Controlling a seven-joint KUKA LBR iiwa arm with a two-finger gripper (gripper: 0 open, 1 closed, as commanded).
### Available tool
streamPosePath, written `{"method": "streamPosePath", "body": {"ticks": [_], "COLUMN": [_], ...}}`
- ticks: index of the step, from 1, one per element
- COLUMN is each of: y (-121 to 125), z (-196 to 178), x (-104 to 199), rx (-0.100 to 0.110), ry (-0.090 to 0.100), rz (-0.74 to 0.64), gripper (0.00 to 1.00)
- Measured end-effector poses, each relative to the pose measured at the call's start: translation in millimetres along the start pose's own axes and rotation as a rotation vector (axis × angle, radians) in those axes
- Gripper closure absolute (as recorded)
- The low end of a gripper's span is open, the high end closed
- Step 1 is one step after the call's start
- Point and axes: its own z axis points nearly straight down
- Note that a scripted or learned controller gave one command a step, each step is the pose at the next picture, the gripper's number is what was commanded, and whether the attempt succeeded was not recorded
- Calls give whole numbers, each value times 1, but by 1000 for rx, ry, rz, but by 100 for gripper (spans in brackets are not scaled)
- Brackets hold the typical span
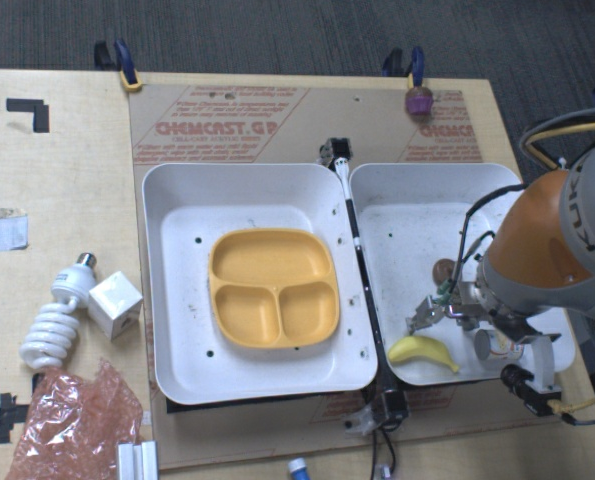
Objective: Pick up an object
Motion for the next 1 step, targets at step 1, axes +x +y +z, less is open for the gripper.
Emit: {"method": "streamPosePath", "body": {"ticks": [1], "y": [1], "z": [-10], "x": [-1], "rx": [-2], "ry": [0], "rz": [1], "gripper": [100]}}
